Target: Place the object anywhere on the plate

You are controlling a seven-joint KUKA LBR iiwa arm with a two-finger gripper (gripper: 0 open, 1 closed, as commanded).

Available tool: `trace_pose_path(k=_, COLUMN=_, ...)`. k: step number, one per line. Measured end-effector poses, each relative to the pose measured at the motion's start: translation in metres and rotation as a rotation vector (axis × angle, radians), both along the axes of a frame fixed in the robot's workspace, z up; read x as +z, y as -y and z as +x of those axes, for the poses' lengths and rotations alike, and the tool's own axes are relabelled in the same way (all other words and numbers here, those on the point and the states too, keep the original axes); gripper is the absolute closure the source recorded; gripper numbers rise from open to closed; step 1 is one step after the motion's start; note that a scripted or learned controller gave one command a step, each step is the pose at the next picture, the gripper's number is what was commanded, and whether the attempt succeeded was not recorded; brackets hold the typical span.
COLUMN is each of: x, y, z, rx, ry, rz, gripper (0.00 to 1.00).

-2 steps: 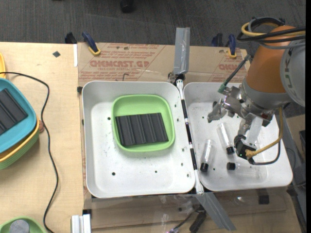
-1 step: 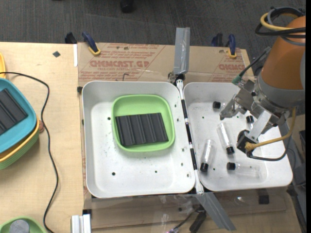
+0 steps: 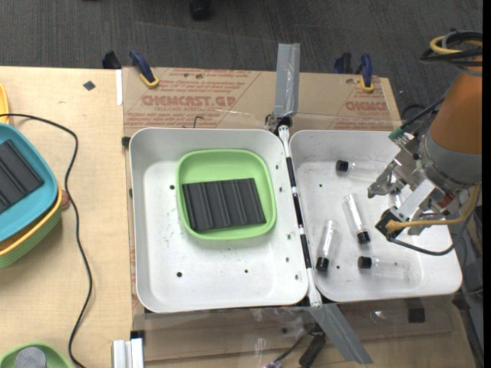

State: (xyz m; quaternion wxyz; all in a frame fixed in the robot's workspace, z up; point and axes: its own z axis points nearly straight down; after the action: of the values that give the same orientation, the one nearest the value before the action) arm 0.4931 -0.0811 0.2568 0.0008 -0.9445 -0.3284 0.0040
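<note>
- While the arm hovers over the right bin (image 3: 437, 278), its gripper (image 3: 399, 205) sits near a vial (image 3: 356, 219) — jaws' state can't be told.
- Approx. plan: centre on the vial, lift clear, cross to the green plate (image 3: 265, 171) in the left bin (image 3: 153, 274).

Plastics, wood and cardboard, mostly matt.
Two glossy white plastic bins (image 3: 149, 282) sit on brown matt cardboard (image 3: 207, 98) over a pale wood-grain bench (image 3: 61, 106); the green plastic plate (image 3: 265, 167) carries a ribbed matt dark-grey insert (image 3: 224, 204); the clear plastic vials (image 3: 354, 215) have black caps.
</note>
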Motion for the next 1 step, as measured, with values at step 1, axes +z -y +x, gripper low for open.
trace_pose_path(k=1, x=0.0114, y=-0.0264, z=-0.0151, rx=-0.246, ry=0.003, rz=-0.002, gripper=0.00)
